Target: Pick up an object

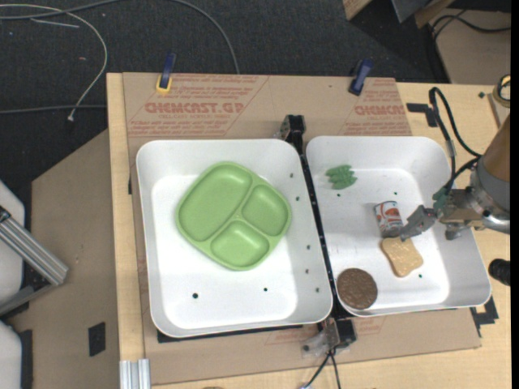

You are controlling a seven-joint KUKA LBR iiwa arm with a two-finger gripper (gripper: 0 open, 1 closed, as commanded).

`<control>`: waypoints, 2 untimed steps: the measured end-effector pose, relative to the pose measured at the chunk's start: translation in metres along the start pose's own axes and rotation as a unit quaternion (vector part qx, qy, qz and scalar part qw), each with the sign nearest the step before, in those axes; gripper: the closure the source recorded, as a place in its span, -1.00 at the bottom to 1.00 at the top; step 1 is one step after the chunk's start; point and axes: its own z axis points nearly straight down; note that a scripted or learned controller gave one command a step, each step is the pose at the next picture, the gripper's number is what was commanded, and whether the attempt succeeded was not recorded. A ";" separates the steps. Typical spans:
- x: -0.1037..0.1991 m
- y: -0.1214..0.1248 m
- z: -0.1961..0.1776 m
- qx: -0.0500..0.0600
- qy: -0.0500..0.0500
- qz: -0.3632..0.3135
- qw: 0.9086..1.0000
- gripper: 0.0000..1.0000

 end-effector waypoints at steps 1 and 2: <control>0.000 0.003 -0.006 -0.007 -0.002 -0.002 1.000 -1.00; 0.008 -0.003 0.042 -0.004 0.000 -0.002 1.000 -1.00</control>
